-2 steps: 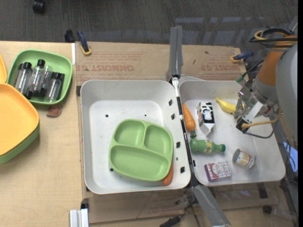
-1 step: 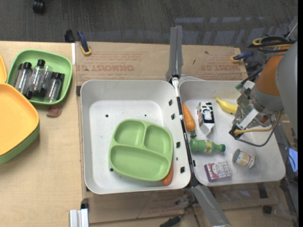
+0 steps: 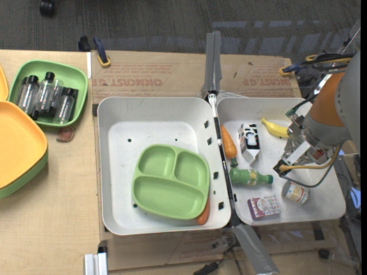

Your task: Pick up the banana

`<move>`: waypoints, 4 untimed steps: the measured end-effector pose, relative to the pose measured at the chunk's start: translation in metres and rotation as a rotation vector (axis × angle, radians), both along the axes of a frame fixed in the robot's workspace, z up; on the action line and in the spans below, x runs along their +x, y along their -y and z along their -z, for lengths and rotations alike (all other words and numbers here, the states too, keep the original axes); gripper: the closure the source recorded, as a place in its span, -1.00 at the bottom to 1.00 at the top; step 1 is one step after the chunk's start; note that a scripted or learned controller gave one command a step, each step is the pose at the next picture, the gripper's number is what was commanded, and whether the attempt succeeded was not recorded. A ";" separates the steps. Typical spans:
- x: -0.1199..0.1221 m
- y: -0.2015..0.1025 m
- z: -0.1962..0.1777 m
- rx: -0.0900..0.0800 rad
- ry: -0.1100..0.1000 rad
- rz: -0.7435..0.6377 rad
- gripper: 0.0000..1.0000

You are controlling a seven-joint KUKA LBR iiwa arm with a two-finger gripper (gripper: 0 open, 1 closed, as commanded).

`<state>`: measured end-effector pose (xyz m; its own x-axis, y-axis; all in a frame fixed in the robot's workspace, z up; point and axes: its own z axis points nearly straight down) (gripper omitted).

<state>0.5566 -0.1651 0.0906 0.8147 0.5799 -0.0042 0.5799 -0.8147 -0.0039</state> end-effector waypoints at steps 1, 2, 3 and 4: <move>-0.030 0.055 0.000 0.004 0.000 0.127 1.00; -0.038 -0.039 0.000 0.000 0.000 0.206 1.00; -0.040 -0.018 0.000 -0.002 0.000 0.409 1.00; -0.080 -0.038 0.000 -0.001 0.001 0.382 1.00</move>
